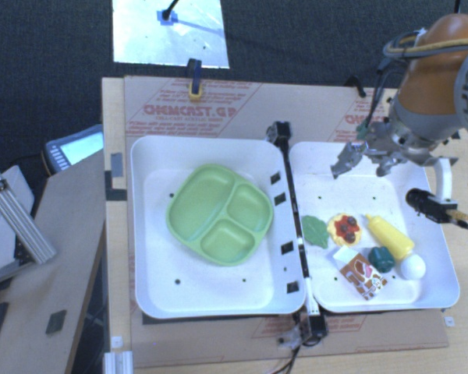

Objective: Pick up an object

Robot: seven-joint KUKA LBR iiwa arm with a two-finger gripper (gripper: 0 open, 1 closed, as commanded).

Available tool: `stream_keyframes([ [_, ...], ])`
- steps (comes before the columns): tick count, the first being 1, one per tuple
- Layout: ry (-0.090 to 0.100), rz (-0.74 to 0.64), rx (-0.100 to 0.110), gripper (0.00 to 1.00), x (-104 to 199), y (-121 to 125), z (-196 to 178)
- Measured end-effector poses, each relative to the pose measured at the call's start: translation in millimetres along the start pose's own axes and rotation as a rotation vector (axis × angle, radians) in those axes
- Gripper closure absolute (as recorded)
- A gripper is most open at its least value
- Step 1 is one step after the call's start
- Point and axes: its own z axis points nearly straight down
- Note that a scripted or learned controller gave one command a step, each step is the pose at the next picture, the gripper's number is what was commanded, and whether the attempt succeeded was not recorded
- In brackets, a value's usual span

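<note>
Toys sit bunched below the gripper in the right bin: carton, egg, mustard bottle, pizza slice, green leaf. Gripper hangs above, fingers spread, nothing in them. Green tray is off left.

Red print reading CHEMCAST GP runs along the brown sheet under the bins, at its far edge behind the left bin. More red lettering shows on the sheet at the far right, too cut off to read.
</note>
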Motion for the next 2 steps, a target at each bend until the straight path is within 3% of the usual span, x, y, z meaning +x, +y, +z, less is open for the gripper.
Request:
stream_keyframes([
  [1, -0.001, -0.002, -0.013, 0.00, 0.1, 2.3, -7.5],
  [2, 0.000, 0.000, -0.009, 0.00, -0.4, 3.8, 55.3],
])
